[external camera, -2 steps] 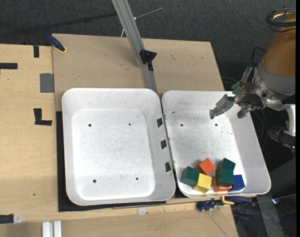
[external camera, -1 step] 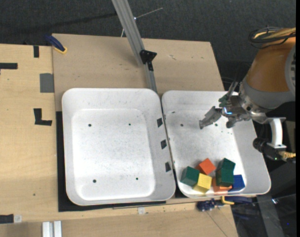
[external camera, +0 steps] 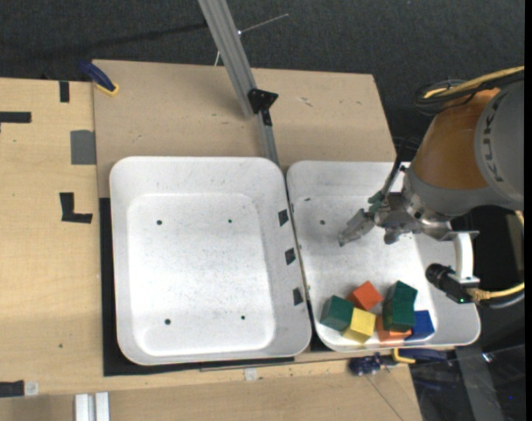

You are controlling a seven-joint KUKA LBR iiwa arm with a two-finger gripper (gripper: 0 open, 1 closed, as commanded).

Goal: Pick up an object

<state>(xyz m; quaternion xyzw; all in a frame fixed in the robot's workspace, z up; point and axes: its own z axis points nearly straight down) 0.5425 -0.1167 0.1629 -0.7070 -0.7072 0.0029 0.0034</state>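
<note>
Single fixed camera above the bench (external camera: 204,103), slanting down on both bins (external camera: 117,200).

The claw (external camera: 358,229) hangs over the right bin (external camera: 336,187), nothing between its fingers. Coloured blocks (external camera: 375,312) cluster at five o'clock from it, apart. The left bin (external camera: 200,261) sits at nine o'clock.

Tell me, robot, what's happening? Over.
Gripper above right bin, holding nothing. Blocks piled at bin's near end, untouched. Nothing in the way.

Pale wooden bench (external camera: 204,103) against dark, perhaps carpeted floor (external camera: 353,16)
</note>
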